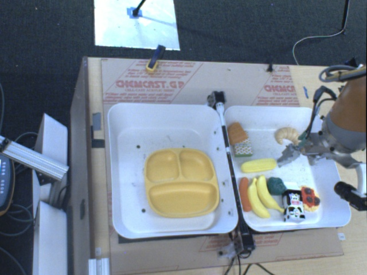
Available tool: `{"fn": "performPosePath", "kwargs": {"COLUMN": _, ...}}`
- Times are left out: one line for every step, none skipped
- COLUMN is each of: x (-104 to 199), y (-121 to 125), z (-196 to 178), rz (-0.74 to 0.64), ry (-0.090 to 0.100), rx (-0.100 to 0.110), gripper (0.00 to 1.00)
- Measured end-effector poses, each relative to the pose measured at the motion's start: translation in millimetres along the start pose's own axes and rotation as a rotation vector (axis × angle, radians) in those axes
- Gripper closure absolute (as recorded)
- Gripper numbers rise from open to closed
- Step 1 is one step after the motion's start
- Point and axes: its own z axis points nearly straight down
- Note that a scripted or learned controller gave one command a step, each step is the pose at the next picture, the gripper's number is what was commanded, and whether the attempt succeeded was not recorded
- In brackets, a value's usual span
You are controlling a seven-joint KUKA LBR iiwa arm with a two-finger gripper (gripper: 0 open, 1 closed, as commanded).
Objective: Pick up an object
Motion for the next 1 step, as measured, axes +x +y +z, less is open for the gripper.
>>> {"fn": "performPosePath", "kwargs": {"x": 66.5, "y": 52.2, "z": 65.5, "rz": -0.001, "ry": 0.001, "rx": 0.002, "gripper": 0.00}}
